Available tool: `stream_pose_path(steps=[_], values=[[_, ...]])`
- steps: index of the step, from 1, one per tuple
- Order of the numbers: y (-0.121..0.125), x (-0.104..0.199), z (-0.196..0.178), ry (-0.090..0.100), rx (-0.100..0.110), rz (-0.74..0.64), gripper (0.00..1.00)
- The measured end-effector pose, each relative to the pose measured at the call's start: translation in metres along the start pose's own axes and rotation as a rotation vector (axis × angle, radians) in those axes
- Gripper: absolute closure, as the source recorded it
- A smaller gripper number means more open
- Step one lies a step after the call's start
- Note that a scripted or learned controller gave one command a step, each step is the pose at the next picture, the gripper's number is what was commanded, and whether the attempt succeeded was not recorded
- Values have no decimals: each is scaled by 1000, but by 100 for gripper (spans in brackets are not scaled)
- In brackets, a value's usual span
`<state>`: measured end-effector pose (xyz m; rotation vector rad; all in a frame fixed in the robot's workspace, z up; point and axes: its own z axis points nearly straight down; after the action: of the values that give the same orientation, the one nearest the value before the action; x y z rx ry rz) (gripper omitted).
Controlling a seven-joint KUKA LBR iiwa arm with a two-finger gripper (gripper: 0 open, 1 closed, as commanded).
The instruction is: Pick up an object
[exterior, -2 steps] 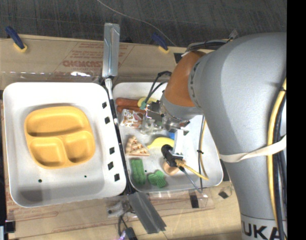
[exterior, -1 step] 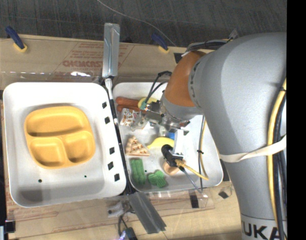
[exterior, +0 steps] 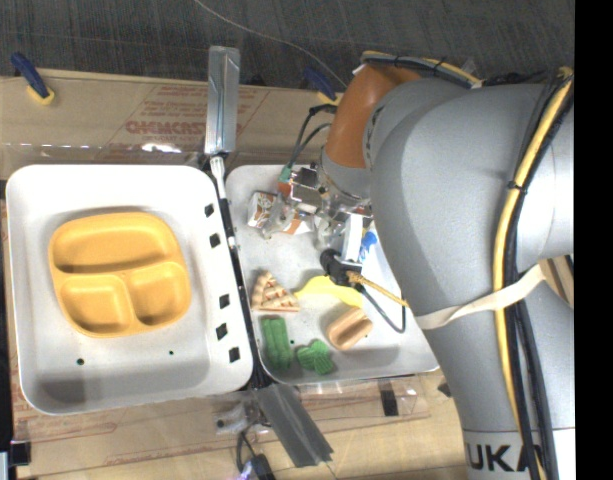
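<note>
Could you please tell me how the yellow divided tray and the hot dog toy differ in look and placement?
The yellow divided tray is broad and flat with three compartments; the hot dog toy is small, rounded and tan. The tray lies alone in the left bin; the hot dog lies among other toys in the right bin, near the arm. Both rest flat, ungripped.

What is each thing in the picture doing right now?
Yellow tray: lying flat in the left bin, nothing in its three sections.
Hot dog: lying in the right bin.
Pizza slice: lying flat beside the divider.
Green vegetables: lying at the bin's near edge.
Banana: lying under a black cable.
Gripper: low over the right bin's far end; grip unclear.
</note>
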<state>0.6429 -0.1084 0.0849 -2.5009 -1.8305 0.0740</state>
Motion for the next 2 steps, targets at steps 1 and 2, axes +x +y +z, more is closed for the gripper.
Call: stream_pose_path(steps=[1,2], values=[[-22,-1,-3,12,-57,-54,0],[-54,1,-26,13,-58,-61,0]])
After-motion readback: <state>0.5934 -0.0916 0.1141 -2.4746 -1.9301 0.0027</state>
